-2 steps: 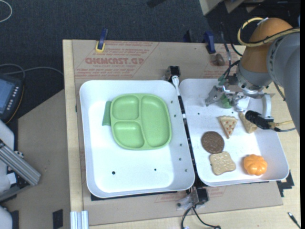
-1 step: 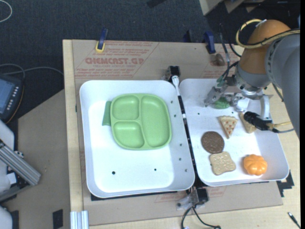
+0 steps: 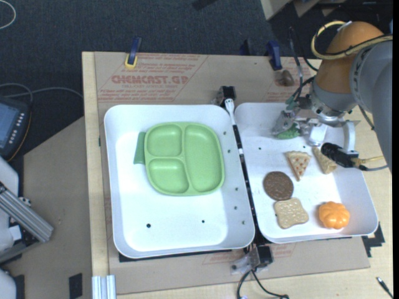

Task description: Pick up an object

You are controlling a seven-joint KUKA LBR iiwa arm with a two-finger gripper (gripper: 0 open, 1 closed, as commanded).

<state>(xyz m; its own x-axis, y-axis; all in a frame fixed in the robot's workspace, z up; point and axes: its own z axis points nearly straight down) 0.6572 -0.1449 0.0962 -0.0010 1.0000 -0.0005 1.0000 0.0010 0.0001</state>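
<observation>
The board (image 3: pixel 187 73) under both bins reads "CHEMCAST GP" in red. The left bin (image 3: pixel 124 185) holds a green tray (image 3: pixel 185 157). In the right bin's (image 3: pixel 368 204) far part, the gripper (image 3: pixel 292 124) is clamped on a green item (image 3: pixel 285 131).

bright even overhead light, soft shadows, mild glare, slightly grainy

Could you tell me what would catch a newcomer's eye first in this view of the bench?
Probably the green divided plate, lying alone in the left white bin. Next, the grey arm with its orange band, reaching from the right so that its gripper sits low over the far end of the right bin. Nearer in that bin lie a brown round cookie, a square cracker and an orange pepper-like toy.
</observation>
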